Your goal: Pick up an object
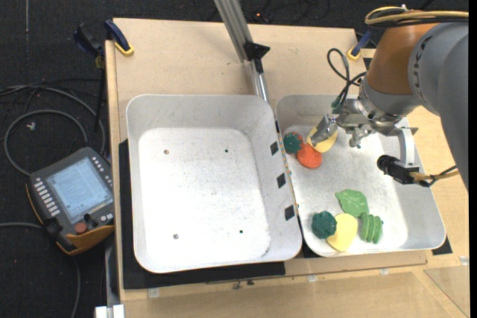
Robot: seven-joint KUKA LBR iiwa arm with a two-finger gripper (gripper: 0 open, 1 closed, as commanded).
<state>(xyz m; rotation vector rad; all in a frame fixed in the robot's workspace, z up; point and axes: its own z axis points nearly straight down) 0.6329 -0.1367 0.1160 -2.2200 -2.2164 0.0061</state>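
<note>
Claw (325,136) low over right bin (417,227), fingers closed around yellow piece (325,139). Orange ball (309,156) just beside, green lump (291,140) near bin's left wall. Green leaf (352,200), dark green lump (323,223), yellow lump (343,231), green ridged piece (371,228) clustered at front. Left bin (149,123) alongside on wooden desk (186,56). Pendant (71,197) and cables (30,115) on dark floor.

The grey arm with its orange band (417,56) runs off the right edge. Its two-finger gripper (326,132) covers part of a small yellow object (326,144); finger spacing is unclear.
</note>
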